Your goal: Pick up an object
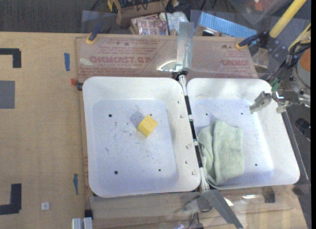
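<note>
Block [147, 125]: yellow, sitting loose near the middle of the left bin [98, 95], well apart from the arm.
Cloth [224, 151]: lying crumpled in the right bin [281, 169].
Gripper [260, 100]: hovering over the right bin's far corner; open or closed, cannot tell.

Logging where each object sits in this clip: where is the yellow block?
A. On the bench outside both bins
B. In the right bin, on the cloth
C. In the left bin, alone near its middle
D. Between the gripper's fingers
C: the yellow block lies on the floor of the left bin, while the pale green cloth is in the right bin.
</note>
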`<state>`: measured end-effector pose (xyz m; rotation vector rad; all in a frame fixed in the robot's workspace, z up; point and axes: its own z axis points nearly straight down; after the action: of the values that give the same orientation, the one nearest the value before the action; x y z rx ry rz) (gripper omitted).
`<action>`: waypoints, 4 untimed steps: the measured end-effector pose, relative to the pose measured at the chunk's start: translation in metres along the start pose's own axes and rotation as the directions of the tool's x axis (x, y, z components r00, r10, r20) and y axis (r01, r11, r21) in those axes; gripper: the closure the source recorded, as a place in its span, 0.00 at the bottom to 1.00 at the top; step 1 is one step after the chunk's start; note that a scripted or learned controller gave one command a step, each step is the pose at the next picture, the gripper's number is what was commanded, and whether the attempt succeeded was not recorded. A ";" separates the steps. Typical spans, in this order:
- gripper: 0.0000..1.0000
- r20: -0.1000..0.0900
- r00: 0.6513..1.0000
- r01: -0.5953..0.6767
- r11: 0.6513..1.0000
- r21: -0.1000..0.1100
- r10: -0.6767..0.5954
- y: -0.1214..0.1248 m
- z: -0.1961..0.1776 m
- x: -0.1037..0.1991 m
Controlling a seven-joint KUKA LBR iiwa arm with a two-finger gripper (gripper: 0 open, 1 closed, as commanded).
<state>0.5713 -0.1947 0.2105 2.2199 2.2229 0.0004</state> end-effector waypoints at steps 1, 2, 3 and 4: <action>0.00 0.007 0.833 0.553 0.833 -0.005 -0.553 -0.015 -0.053 -0.030; 0.00 0.006 0.835 0.551 0.835 -0.004 -0.550 -0.070 0.115 -0.030; 0.00 0.006 0.835 0.551 0.835 -0.004 -0.550 -0.070 0.115 -0.030; 1.00 0.012 0.836 0.548 0.836 -0.008 -0.548 -0.069 0.104 -0.031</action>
<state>0.5020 -0.2261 0.1062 1.4841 2.7520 0.0027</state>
